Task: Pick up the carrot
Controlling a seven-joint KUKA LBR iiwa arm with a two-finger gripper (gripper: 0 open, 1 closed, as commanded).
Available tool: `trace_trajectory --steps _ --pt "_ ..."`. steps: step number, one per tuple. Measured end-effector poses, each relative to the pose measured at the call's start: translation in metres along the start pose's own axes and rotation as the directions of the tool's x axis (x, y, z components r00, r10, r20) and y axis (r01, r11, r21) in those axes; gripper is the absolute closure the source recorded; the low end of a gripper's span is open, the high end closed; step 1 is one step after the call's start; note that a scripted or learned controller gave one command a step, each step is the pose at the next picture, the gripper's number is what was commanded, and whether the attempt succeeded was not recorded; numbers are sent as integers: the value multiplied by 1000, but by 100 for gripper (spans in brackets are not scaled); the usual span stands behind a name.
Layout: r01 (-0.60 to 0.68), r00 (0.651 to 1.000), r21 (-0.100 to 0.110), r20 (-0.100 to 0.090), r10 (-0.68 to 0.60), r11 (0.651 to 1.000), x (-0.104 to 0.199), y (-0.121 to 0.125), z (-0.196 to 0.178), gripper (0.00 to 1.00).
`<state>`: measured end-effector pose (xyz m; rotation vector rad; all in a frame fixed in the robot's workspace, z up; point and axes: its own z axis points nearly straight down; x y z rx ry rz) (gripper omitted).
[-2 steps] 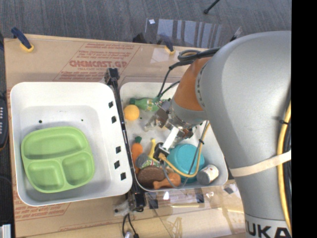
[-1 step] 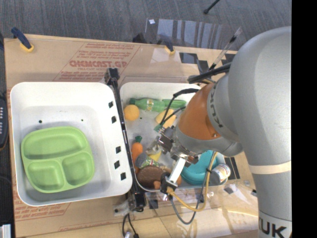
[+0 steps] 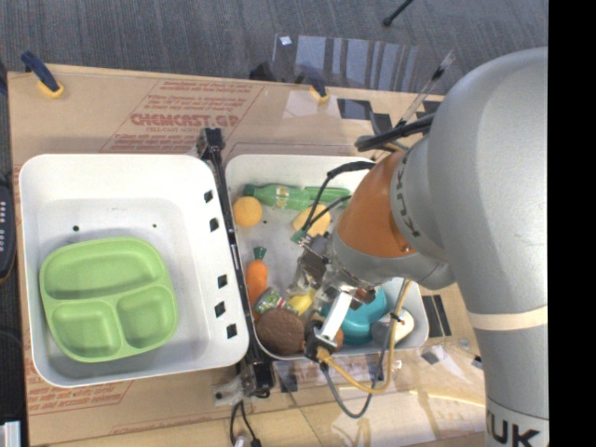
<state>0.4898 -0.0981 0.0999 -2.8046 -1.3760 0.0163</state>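
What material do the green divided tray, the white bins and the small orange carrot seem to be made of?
Green three-compartment tray: likely moulded plastic, with a smooth, even matte colour and rounded edges.
Shallow white bins: probably plastic too, with uniform white walls, soft corners and a slight sheen.
Small orange carrot: looks like a plastic toy, with its flat saturated orange and smooth surface; too small to be sure.

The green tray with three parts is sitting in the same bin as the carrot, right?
Not quite. The green tray does have three parts, but it sits in the left bin, and the carrot lies in the right bin, near that bin's left wall. The camera view shows the divider between the two bins, with the tray on one side and the carrot on the other.
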Motion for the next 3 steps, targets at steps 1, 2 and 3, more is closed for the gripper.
trace_trajectory --steps 1,2,3 --pt "-399 917 -7 -5 399 917 32 -43 -91 100" --pt "-443 897 -8 -1 443 897 104 -101 -88 100" --pt "-613 790 -11 -10 613 790 156 -142 -196 100"
